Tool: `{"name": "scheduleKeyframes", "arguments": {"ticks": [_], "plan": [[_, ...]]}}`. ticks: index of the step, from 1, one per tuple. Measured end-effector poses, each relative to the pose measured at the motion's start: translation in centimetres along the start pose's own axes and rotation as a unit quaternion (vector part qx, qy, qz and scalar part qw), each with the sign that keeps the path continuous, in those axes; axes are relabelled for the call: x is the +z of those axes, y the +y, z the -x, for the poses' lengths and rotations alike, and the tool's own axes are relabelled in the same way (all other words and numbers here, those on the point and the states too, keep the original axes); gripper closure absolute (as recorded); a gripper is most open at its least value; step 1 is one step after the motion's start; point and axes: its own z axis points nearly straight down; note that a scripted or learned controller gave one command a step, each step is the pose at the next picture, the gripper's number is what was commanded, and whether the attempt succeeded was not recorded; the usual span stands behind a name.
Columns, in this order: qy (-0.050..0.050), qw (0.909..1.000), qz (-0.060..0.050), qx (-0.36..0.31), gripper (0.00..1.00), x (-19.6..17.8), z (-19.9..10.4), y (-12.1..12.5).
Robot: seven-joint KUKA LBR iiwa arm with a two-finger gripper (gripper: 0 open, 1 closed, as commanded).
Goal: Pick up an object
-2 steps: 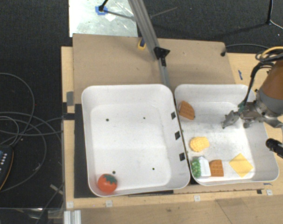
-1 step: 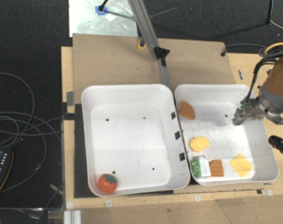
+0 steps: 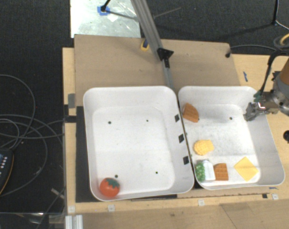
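The right bin (image 3: 259, 142) holds a brown bread-like piece (image 3: 190, 112) at its far left, a yellow corn-like piece (image 3: 203, 147) in the middle, and a green-and-white item (image 3: 203, 170), an orange waffle-like block (image 3: 221, 171) and a yellow cheese wedge (image 3: 246, 168) along the near edge. A red tomato (image 3: 109, 187) lies in the near left corner of the left bin (image 3: 130, 97). My gripper (image 3: 253, 109) hangs over the right bin's far right rim, away from all the objects, with nothing visible in it.
A grey pole (image 3: 149, 27) slants across the brown bench board behind the bins. Black clips (image 3: 180, 137) sit on the divide between the bins. Cables trail on the dark floor at left and near the arm at right.
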Motion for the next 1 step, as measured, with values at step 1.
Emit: {"name": "scheduleKeyframes", "arguments": {"ticks": [1], "plan": [[0.0, 1.0, 0.0, 0.0, 1.0, -4.55, 0.68, 0.2]]}}
